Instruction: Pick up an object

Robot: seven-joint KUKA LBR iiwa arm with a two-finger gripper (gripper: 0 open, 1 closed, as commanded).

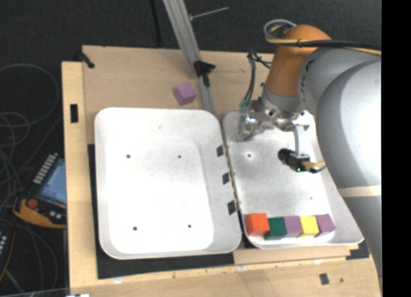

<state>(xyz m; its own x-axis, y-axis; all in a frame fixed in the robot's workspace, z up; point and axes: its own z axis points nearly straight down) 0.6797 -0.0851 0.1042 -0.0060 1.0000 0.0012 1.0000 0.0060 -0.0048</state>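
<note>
Several small blocks stand in a row along the near edge of the right bin: an orange block, a green block, a lilac block, a yellow block and a purple block. My gripper hangs over the far left corner of that bin, well away from the row. Nothing shows between its fingers. A further purple block lies on the bench beyond the left bin.
The left bin sits beside the right one, with black clips along their shared edge. A slanted metal pole rises behind the bins. The grey arm covers the right bin's far right side. Cables and a pendant lie at left.
</note>
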